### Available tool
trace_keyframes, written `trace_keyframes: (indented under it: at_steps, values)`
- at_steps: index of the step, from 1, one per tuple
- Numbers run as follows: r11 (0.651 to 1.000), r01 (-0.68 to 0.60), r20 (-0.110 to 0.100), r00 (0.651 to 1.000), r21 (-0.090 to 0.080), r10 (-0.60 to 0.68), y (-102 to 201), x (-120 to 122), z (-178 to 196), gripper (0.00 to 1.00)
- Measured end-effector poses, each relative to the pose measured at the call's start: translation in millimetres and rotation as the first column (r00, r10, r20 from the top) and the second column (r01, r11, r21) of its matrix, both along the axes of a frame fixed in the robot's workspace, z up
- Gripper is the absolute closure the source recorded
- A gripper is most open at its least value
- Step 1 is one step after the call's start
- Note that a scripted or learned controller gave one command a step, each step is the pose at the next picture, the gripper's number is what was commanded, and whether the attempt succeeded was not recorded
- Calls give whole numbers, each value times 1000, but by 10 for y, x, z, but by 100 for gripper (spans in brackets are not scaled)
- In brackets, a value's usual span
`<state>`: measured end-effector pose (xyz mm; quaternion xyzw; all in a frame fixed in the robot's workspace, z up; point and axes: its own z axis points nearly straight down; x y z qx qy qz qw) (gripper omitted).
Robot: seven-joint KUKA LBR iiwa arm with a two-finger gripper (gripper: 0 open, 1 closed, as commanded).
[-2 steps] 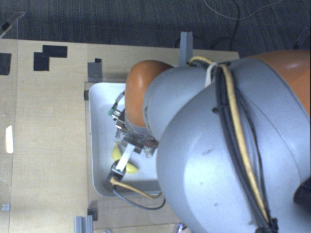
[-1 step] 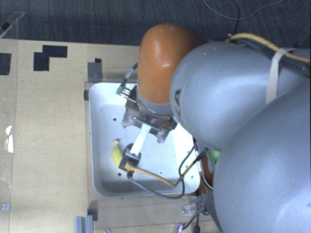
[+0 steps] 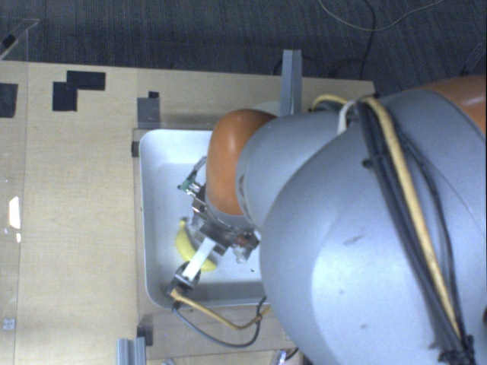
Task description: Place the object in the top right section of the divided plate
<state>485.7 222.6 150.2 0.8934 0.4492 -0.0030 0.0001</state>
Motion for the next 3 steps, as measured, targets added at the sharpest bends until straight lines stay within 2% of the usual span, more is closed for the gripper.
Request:
trace_keyframes:
  at_steps: [1, 2, 3]
  values:
    - [934, 358, 0, 934, -1, -358, 105, 0, -355, 0]
    - [876, 482, 2, 876, -1, -482, 106, 7, -34, 0]
    - [781, 625, 4, 781, 4, -625, 81, 49, 1741, 0]
